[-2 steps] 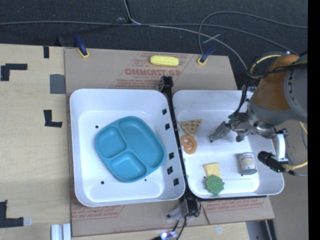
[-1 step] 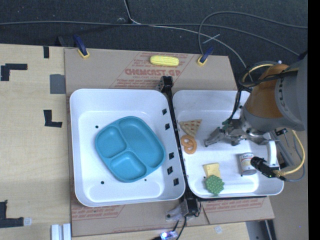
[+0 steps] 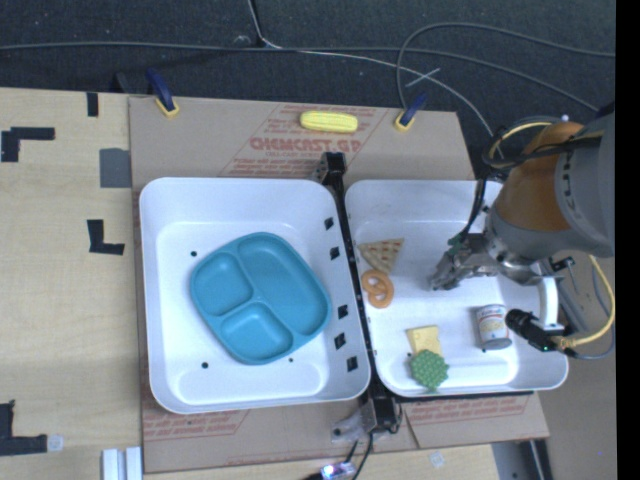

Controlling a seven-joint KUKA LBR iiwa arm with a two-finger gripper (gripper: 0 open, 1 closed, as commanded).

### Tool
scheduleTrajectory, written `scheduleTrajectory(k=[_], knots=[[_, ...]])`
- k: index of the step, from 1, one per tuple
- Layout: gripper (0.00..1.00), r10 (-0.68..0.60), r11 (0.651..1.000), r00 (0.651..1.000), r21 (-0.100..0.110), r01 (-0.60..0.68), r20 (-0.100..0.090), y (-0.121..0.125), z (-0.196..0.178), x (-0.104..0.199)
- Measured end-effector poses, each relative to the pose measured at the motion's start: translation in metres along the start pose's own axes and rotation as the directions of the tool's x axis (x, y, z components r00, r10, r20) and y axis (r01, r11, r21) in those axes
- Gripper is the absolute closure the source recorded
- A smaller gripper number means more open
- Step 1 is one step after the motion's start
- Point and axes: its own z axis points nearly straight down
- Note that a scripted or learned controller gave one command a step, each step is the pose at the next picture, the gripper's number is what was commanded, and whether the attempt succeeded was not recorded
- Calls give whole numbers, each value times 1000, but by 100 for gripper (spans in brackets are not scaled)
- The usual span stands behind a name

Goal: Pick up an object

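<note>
Your gripper (image 3: 447, 274) low over the right bin (image 3: 420, 208), fingers' spread too blurred for you to tell, nothing visibly held — can (image 3: 490, 326) just right, pretzel (image 3: 378, 289), cracker (image 3: 383, 254) left, blue tray (image 3: 259, 297) in the left bin (image 3: 170, 208).

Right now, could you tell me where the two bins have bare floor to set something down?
Left white bin: bare floor rings the blue three-compartment plate, widest along the bottom. Right white bin: bare at the top, above the waffle-like wedge. Crowded lower down: pretzel, yellow block, green piece, small can, gripper.
</note>
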Motion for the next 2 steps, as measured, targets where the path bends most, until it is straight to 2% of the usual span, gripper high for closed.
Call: scheduleTrajectory(k=[2], knots=[[100,-1,1000,1000,-2,1,-2,3,-117,0]])
